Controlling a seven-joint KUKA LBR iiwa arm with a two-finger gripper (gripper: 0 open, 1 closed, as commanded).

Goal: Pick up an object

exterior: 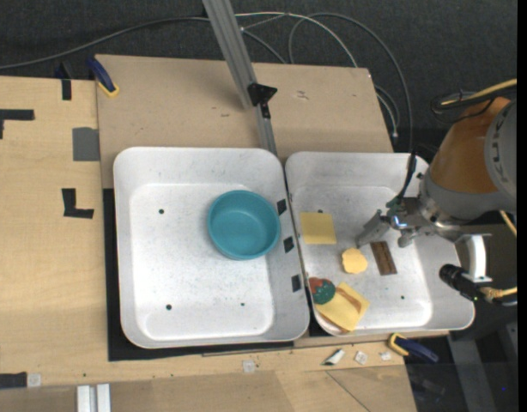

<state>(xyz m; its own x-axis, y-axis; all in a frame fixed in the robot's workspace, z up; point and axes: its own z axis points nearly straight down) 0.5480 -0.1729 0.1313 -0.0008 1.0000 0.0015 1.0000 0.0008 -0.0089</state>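
Camera view: reaching step. Fingers [377, 230] hang open and hold nothing, near the brown block [384, 257] at five o'clock in the right bin [332, 166]. Next: drop lower, then squeeze.

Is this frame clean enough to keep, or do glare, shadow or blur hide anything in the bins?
Camera view: lighting is even and soft; the white bins are bright without blown-out glare; the blue bowl and yellow pieces read clearly. The gripper is slightly soft and dark against the arm, so finger detail is unclear. Floor background is dim.
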